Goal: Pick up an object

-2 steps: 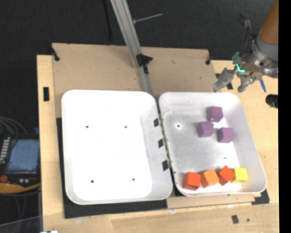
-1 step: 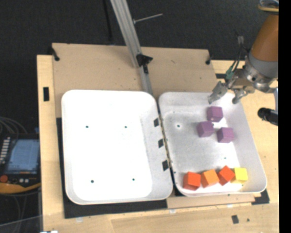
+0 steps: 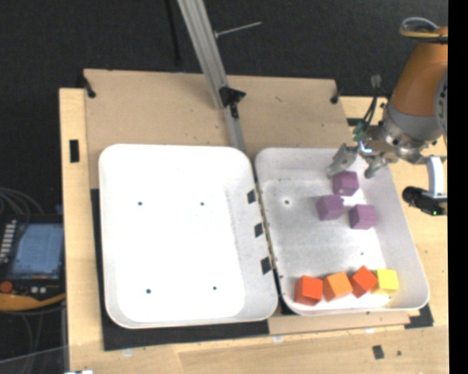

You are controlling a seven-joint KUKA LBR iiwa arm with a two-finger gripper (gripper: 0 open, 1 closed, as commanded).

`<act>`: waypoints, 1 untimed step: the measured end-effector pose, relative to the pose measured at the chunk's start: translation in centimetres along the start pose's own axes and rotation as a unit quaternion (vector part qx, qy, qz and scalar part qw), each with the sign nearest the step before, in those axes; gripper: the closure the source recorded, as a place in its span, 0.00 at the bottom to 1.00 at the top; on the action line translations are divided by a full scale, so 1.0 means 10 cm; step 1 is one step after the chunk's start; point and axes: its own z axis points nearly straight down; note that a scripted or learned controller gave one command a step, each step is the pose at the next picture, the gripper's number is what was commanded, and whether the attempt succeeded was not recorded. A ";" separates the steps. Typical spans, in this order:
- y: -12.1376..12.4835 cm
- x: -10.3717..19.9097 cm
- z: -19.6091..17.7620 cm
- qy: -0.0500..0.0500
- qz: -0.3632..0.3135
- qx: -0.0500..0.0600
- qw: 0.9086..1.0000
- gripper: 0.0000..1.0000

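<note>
We see the two-finger gripper, fingers spread and holding nothing, poised just above the nearest small purple cube, toward 7 o'clock.

A pale wooden tabletop fills the middle of the frame, its bare surface showing along the top and down the left edge. Two shallow white bins sit directly on it, touching side by side: the left bin at centre left, the right bin at centre right. A slanted metal rail rises from the tabletop's upper middle toward the top of the frame.
</note>
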 end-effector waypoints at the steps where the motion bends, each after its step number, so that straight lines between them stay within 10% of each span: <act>1: -0.03 -0.07 0.55 -0.003 0.000 -0.005 1.000 0.00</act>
